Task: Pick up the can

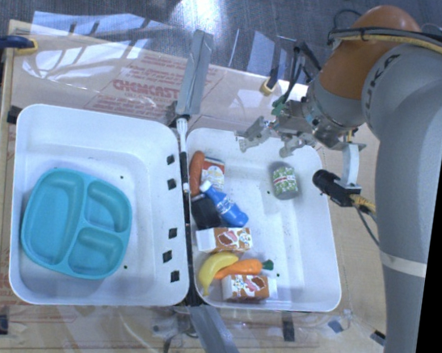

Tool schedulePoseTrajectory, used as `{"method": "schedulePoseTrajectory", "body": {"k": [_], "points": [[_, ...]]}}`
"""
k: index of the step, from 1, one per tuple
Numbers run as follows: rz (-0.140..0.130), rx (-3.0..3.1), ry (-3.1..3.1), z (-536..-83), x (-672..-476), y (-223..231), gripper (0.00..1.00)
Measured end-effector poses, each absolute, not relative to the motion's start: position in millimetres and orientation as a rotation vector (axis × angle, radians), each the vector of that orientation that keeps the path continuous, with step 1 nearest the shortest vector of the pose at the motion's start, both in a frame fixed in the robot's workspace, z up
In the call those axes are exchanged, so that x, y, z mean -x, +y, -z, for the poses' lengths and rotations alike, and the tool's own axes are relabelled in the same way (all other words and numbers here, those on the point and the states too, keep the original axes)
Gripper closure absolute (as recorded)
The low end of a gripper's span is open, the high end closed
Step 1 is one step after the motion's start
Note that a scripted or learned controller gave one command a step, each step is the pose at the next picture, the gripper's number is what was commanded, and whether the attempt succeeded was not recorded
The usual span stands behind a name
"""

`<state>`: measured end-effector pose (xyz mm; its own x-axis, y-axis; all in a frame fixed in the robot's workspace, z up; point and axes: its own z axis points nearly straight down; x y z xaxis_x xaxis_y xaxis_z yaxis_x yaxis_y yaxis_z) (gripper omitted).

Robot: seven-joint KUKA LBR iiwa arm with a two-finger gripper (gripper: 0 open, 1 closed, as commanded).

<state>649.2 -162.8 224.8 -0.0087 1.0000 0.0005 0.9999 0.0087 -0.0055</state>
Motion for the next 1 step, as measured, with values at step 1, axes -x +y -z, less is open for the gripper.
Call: {"method": "schedulePoseTrajectory", "body": {"k": [1], "points": [[-0.004,2.181,-2.255,-184.1,-656.6,-209.7,0.0]]}}
